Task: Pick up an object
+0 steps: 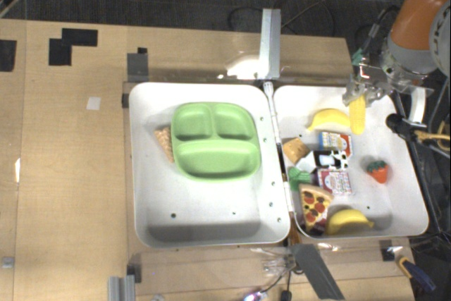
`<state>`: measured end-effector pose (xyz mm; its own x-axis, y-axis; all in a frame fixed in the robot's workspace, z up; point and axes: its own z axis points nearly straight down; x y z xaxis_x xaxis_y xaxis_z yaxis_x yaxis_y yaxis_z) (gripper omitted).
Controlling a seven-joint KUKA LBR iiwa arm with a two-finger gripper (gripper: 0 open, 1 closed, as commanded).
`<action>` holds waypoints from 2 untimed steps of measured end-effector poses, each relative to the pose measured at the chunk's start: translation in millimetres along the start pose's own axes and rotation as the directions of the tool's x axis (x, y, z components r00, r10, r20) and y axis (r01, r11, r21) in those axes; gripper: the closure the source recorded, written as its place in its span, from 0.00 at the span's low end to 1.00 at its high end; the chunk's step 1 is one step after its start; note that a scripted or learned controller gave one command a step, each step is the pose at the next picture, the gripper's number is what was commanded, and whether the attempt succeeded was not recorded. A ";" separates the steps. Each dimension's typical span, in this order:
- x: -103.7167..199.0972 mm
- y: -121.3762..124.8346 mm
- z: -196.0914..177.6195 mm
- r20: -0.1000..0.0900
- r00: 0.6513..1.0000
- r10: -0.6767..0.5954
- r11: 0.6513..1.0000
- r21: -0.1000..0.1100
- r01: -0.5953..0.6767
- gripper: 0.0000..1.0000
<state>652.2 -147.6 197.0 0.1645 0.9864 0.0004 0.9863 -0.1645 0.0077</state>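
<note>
End effector [361,94] grips a yellow corn cob [357,115] hanging over the right bin [409,173].

Left bin [148,187]: green tray [213,139] at centre, waffle [164,143] tucked against its 9 o'clock edge. Right bin [402,201] — banana [348,220] at 6 o'clock, pizza [314,202] just beside it, strawberry [379,170] at 3 o'clock, carton [332,144] mid-bin.

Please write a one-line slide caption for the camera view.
Gripper lifts a corn cob above the right bin of toy food.
</note>
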 end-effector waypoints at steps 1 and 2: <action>9.4 -9.2 95.3 0.000 0.992 -0.128 0.992 -0.002 0.128 1.00; 56.4 9.3 11.0 -0.001 0.980 -0.198 0.980 0.000 0.198 1.00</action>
